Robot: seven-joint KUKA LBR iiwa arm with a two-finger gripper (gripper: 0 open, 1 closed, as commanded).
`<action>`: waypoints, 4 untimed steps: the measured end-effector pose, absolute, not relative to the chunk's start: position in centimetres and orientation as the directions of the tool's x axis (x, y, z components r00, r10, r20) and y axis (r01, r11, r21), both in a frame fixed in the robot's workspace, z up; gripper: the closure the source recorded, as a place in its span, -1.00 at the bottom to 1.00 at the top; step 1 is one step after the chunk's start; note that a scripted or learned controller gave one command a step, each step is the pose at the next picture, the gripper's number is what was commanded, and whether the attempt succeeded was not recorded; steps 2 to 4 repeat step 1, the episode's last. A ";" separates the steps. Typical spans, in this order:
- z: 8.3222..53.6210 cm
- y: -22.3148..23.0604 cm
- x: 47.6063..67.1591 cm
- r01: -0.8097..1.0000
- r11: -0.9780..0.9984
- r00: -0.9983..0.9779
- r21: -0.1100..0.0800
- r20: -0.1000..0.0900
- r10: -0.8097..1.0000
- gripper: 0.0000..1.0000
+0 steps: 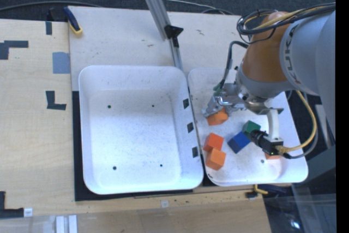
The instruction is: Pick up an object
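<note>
1. Right bin point(283, 172) taken as the landmark: shallow, white, set just beside the left bin point(98, 172), their inner rims touching or nearly so.
2. Reaching over the right bin from the right: grey arm point(311, 52) with an orange band point(264, 57) above the wrist.
3. Gripper point(218, 109) down in the upper left part of the right bin, near its inner rim.
4. Directly at the metal fingertips point(211, 111): an orange block point(218, 117), touching or nearly touching them. Cannot tell whether the gripper is spread or closed, nor whether the block sits between the tips.
5. Lower in the right bin, toward its front left: two more orange blocks, one point(214, 142) just above the other point(216, 159), close together.
6. Near the middle of the right bin: a blue block point(239, 142), with a green block point(251, 127) just beside it, up and to the right.
7. Toward the right bin's front right: a small orange-red piece point(272, 157), partly hidden by a black fitting and yellow cable.
8. Beyond the right bin's far left corner: a slanted metal pole point(155, 0) rising from the bench.
</note>
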State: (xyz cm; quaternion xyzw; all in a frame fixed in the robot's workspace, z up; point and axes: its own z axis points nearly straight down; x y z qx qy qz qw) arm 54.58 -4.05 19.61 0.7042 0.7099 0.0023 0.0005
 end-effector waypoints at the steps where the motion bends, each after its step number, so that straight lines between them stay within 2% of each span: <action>1: 19.1 4.5 55.3 1.000 0.010 -0.010 -0.003 0.003 1.000 1.00; 4: 19.1 4.5 55.3 1.000 0.010 -0.010 -0.003 0.003 1.000 1.00</action>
